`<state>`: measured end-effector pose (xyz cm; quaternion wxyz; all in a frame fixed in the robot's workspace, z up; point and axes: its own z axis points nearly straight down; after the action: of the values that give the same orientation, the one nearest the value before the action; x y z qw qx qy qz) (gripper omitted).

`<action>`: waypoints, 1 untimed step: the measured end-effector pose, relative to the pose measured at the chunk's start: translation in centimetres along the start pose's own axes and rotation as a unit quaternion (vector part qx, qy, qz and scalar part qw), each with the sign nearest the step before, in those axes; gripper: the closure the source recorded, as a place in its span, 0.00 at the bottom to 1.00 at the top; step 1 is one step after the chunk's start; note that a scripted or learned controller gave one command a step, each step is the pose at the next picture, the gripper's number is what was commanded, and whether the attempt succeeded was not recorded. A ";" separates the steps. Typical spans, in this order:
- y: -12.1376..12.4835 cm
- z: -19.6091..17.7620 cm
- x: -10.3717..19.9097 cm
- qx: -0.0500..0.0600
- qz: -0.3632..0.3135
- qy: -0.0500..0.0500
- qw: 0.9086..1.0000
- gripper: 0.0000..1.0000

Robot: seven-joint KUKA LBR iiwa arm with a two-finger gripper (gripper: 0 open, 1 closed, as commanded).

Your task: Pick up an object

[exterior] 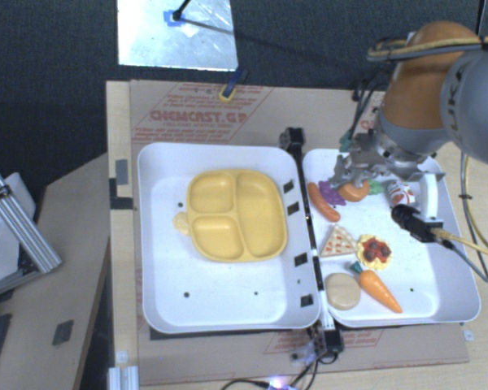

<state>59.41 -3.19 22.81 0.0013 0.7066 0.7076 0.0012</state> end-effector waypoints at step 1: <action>-1.1 -0.3 1.4 0.002 -0.002 0.000 1.000 1.00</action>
<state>58.31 -1.76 23.14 -0.0002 0.7049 0.7093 0.0004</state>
